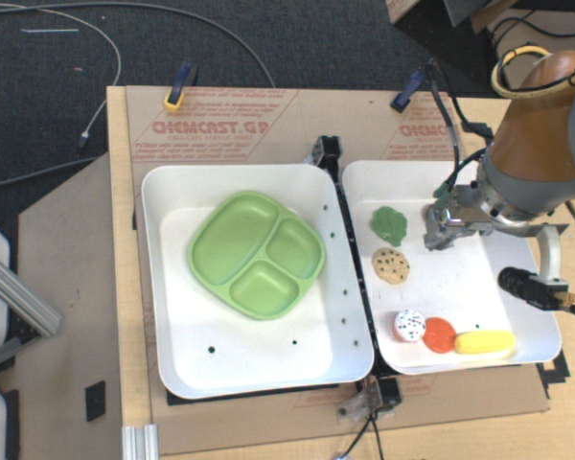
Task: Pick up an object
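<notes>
My gripper (442, 230) hangs over the right bin (517, 276), in its upper middle part. A green leafy piece (389, 223) lies just left of it, and a round cookie with dark chips (391, 265) sits below that. Along the bin's front edge rest a white spotted die (409, 327), an orange-red round object (439, 334) and a yellow piece (486, 342), side by side. I see nothing between the gripper's fingers.
The left bin (172, 353) holds a green divided plate (257, 254). A black clip (327, 149) sits at the far end of the rim between the bins. The bench is brown board with blue clamps (180, 85) at the back.
</notes>
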Controlling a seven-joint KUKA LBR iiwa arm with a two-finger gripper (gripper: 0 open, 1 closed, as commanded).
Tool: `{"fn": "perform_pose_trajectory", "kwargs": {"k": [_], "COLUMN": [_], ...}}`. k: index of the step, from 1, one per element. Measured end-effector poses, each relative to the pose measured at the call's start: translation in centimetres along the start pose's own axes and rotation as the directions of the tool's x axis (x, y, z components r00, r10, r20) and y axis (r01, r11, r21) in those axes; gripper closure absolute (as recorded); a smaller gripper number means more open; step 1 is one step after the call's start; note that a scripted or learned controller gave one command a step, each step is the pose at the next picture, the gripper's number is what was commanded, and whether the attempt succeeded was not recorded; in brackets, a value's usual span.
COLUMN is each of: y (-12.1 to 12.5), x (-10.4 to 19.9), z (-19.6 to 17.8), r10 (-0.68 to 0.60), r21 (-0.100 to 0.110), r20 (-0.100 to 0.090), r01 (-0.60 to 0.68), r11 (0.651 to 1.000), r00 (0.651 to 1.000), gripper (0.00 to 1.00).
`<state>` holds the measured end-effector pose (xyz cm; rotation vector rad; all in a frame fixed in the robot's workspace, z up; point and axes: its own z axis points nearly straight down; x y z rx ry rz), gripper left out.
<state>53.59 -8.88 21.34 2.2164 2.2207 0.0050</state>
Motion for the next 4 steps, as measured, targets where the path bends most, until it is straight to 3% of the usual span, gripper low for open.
{"fn": "perform_pose_trajectory", "kwargs": {"k": [1, 3, 4], "y": [0.1, 1.8, 2.2], "x": [0.0, 10.4, 15.9], "z": [-4.1, -2.7, -3.2], "r10": [0.001, -0.003, -0.004], "r21": [0.0, 0.009, 0.004], "r20": [0.0, -0.003, -0.002], "r01": [-0.001, 0.003, 0.004], "r11": [1.0, 1.0, 1.0], "r00": [1.0, 1.0, 1.0], "gripper": [1.0, 1.0, 1.0]}}
